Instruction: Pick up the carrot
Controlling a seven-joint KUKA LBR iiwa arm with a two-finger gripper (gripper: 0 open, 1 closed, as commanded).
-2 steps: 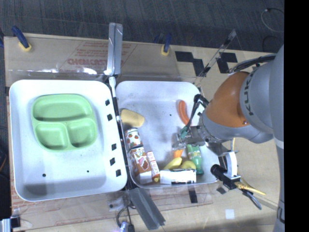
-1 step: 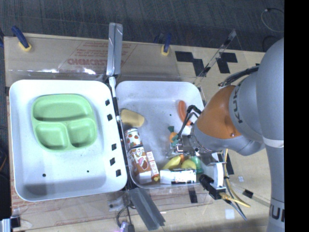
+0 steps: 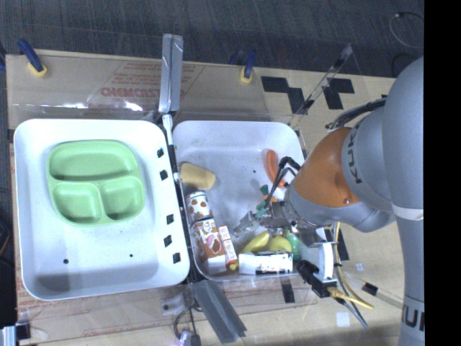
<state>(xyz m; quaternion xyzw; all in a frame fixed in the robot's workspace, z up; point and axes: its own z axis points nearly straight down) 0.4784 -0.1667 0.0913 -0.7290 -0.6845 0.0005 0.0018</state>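
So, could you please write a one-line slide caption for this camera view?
Gripper low in the right bin among clutter; the carrot lies beside the arm, green tray in the left bin.

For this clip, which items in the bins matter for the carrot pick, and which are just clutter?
Belongs to the job:
- carrot, near the right bin's far wall
- gripper, low in the right bin, nearer than the carrot

Just lying about:
- green tray in the left bin
- yellow sponge-like piece
- printed carton
- white tube
- yellow fruit
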